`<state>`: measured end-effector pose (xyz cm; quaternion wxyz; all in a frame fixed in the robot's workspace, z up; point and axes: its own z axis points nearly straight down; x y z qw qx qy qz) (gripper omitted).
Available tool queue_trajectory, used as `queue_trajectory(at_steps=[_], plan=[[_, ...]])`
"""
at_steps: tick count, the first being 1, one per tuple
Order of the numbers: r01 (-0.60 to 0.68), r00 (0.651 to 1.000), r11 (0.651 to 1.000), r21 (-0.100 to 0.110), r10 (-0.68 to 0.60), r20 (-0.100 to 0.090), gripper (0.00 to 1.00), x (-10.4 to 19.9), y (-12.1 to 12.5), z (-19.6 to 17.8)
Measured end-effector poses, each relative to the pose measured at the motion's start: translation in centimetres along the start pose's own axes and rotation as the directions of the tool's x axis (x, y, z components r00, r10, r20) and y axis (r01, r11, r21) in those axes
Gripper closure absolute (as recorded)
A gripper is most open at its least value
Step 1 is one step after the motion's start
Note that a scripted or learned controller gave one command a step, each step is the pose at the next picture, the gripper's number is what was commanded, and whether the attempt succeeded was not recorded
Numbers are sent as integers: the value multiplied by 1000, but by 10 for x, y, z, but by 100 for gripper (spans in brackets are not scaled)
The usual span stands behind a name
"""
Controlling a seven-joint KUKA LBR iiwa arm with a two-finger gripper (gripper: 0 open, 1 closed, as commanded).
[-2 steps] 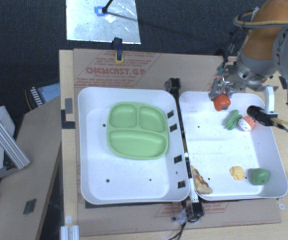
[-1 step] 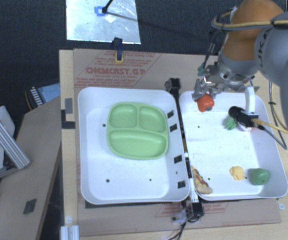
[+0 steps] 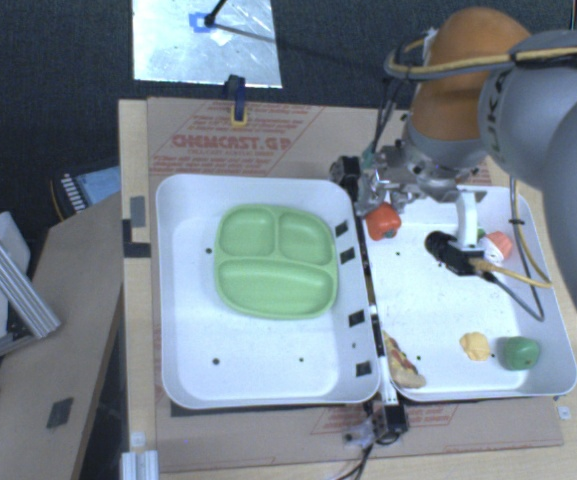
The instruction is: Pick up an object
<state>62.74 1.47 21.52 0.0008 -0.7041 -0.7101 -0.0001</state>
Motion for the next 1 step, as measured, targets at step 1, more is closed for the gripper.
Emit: queue_trajectory(at_steps=[1], plan=[[1,1000,1000,0,-1,-1,100,50,-10,6]])
